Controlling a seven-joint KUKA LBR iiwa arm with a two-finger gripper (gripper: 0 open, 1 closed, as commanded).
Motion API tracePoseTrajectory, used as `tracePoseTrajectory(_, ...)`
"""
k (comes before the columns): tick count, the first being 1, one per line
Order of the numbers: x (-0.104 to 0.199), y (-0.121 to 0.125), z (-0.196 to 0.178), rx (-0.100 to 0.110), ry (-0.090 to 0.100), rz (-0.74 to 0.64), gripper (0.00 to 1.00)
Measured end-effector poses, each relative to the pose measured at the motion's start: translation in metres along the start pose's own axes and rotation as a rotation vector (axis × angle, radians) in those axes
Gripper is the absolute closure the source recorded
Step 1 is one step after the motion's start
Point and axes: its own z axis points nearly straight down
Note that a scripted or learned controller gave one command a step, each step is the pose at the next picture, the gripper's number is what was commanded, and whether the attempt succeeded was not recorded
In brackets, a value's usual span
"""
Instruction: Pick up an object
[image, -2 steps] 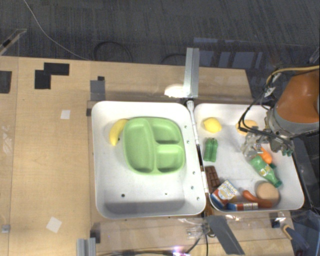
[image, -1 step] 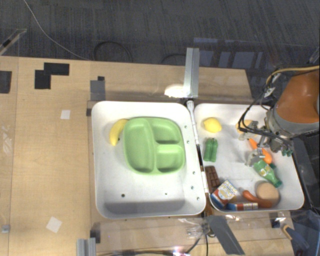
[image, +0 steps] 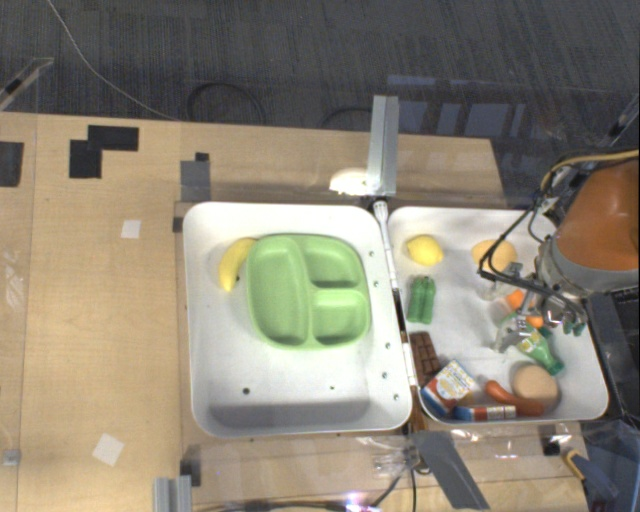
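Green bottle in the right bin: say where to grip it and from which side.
Grip the green bottle across its narrow middle, coming straight down. It lies flat, long axis running toward the camera, with bare bin floor on its right; the divider sits close on its left.

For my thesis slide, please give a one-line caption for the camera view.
KUKA arm's pincer lowered among toys in the right bin; green divided plate and banana lie in the left bin.
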Motion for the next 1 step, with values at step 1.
tracePoseTrajectory(1,-0.0285,0.0329,0.0007,0.000,0.002,0.006,0.00)
